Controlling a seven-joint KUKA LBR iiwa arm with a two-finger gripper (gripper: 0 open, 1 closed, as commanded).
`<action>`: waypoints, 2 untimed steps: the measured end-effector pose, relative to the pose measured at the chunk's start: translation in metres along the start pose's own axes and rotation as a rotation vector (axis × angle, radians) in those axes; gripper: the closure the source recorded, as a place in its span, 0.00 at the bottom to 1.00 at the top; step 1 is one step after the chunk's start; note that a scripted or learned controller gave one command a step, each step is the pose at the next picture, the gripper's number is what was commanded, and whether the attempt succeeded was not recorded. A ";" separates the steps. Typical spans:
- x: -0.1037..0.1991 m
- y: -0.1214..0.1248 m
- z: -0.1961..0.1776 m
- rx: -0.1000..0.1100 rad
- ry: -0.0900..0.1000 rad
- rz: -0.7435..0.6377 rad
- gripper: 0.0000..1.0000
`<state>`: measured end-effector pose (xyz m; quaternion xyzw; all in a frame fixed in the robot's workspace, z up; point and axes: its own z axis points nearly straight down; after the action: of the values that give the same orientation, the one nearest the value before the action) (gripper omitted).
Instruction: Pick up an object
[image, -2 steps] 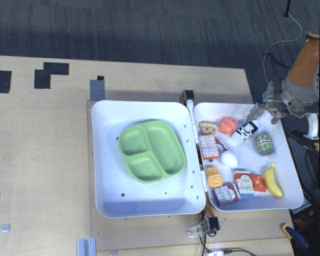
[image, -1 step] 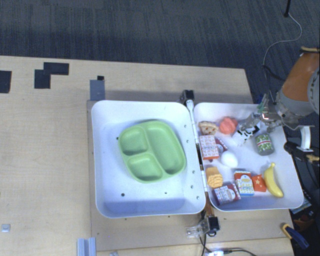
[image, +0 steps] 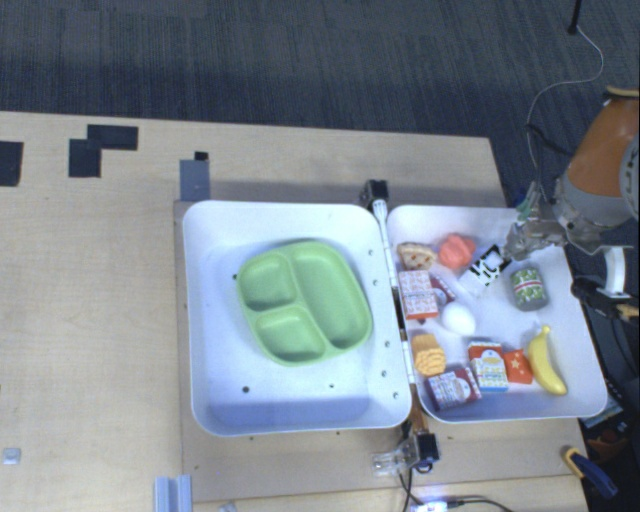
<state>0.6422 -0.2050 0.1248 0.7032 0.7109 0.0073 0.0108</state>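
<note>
Nearest, along the right bin's (image: 590, 405) front wall, a small red carton (image: 452, 387), a white-and-red carton (image: 489, 366) and an orange packet (image: 518, 367) lie touching in a row, leaving little room between them. Just beside the packet, a banana (image: 546, 362) lies with its long axis running from upper left to lower right, close to the bin's right rim. A waffle-like yellow piece (image: 428, 354) sits against the divider wall. Mid-bin, a white egg (image: 459, 320) has open floor to its right. Beside it a red-and-white box (image: 417, 294) hugs the left wall. A green can (image: 527, 287) lies on its side. Farther back sit a pink lump (image: 458, 250) and a black-and-white item (image: 487, 267). The gripper (image: 523, 240) hangs over the far right corner; whether it is apart or together cannot be told. In the left bin (image: 215, 400), a green divided tray (image: 302, 300) rests centrally with bare floor all round.
</note>
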 end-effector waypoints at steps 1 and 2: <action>0.000 0.000 0.000 0.001 0.000 -0.001 0.00; -0.002 -0.034 0.016 0.000 -0.002 0.005 0.00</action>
<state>0.6081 -0.2070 0.1083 0.7049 0.7092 0.0068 0.0113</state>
